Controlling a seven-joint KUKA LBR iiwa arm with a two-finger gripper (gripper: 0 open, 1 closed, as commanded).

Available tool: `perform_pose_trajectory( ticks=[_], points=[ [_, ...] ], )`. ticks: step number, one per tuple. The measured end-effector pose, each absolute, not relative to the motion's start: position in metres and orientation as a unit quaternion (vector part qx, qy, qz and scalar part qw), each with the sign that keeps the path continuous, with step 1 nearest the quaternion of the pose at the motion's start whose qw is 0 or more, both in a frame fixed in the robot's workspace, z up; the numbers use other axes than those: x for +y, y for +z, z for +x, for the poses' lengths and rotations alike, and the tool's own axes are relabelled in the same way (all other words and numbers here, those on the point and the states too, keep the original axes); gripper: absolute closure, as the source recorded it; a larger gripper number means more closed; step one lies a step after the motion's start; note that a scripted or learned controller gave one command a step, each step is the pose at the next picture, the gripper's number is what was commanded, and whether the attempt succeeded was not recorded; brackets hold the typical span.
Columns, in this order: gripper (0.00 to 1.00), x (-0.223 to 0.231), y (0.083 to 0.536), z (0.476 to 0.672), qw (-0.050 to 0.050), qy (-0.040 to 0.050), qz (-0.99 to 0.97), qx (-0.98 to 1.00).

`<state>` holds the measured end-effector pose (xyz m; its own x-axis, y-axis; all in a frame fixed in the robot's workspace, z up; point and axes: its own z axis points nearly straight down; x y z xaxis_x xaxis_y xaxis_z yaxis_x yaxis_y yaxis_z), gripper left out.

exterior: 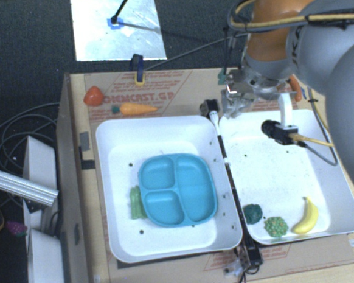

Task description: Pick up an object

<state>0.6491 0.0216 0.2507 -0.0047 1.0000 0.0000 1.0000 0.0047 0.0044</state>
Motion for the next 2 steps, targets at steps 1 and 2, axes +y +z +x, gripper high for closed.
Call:
perform_pose_trajectory(
  ticks=[1,2],
  points=[
    [1.0,0.071,0.241,0.632,0.0,0.0008,0.705,0.709],
    [1.0,-0.007,0.204,0.621,0.001,-0.0005,0.707,0.707]
  ],
)
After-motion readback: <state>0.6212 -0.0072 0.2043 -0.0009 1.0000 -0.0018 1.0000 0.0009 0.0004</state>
